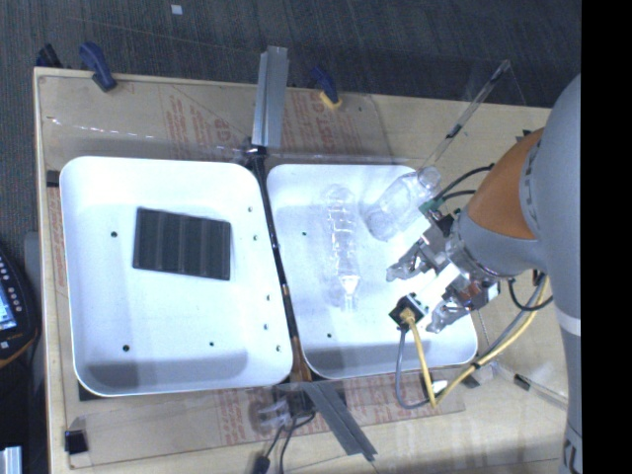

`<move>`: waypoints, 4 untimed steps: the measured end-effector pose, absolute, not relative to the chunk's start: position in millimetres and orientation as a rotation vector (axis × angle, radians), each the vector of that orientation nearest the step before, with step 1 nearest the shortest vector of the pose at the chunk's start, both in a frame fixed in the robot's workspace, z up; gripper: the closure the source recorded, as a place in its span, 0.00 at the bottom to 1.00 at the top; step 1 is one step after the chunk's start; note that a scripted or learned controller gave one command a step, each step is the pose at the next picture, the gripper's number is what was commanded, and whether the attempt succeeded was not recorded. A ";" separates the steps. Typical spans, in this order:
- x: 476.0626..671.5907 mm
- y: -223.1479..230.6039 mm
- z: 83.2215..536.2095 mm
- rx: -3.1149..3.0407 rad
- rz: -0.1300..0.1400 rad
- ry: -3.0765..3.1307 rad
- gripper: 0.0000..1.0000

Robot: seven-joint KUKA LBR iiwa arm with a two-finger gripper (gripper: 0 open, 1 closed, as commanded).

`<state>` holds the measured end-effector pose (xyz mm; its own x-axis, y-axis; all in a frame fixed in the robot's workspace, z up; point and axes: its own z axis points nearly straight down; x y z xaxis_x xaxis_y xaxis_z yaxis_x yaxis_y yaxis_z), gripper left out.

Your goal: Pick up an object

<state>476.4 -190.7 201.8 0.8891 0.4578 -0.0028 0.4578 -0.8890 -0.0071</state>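
Down at the near edge of the surface (178, 423), a metal bracket (336, 418) and some cabling sit just below the gap between the two bins. A yellow cable (423, 363) and a grey one loop up from there toward the arm.

Moving up into the right bin (306, 344), here is the pincer (432, 282), over the bin's right side, close to its right wall. Its two metal fingers (407, 265) point left into the bin and stand visibly apart, with bare white bin floor showing between them. Nothing is caught between them, and they touch no object that I can make out. A small black-and-yellow connector (405, 313) hangs just below the lower finger.

Just left of the pincer lies a clear plastic bottle (343, 250), stretched lengthwise up and down the middle of the bin, hard to read against the white. It sits near the fingertips but apart from them. Up and slightly left of the pincer, a second clear bottle (395, 203) lies tilted, its cap toward the bin's far right corner, just beside the wrist hardware.

The grey arm (553, 215) with its orange band (504, 191) comes in from the right.

Across in the left bin (89, 363), a dark ribbed rectangular pad (183, 244) lies flat, well apart from the pincer.

At the far edge, blue clamps (97, 67) grip the board, and an upright metal post (269, 97) stands between the bins.
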 end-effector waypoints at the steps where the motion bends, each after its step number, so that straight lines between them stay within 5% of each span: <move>1: 575.0 -142.6 266.2 -3.045 0.005 -0.756 0.00; 2: 596.0 -60.9 298.8 -3.095 0.006 -0.527 0.00; 3: 592.5 -116.2 263.0 -3.024 0.009 -0.830 0.00; 4: 572.5 -208.3 306.1 -2.970 0.002 -1.016 0.00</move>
<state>572.5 -208.3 306.1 0.7906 0.6123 -0.0002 0.6123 -0.7906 -0.0029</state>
